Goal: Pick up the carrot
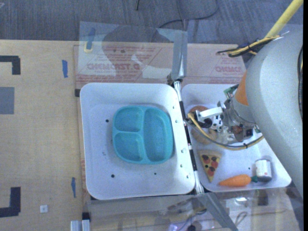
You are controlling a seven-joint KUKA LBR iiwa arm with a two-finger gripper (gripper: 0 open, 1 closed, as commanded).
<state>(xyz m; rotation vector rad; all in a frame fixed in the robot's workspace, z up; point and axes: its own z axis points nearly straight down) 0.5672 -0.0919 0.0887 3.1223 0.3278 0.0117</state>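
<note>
The orange carrot (235, 180) lies on its side near the front wall of the right bin (284, 179), with its green top pointing right. The gripper (230, 129) hangs over the middle of that bin, above and behind the carrot and well apart from it. The wrist and its cables hide what is under the gripper.
A toy pizza slice (210, 161) lies just left of the carrot. A small white cylinder (263, 168) stands by the carrot's green end. A brown object (195, 113) peeks out at the gripper's left. The left bin (94, 129) holds a teal divided plate (143, 134).
</note>
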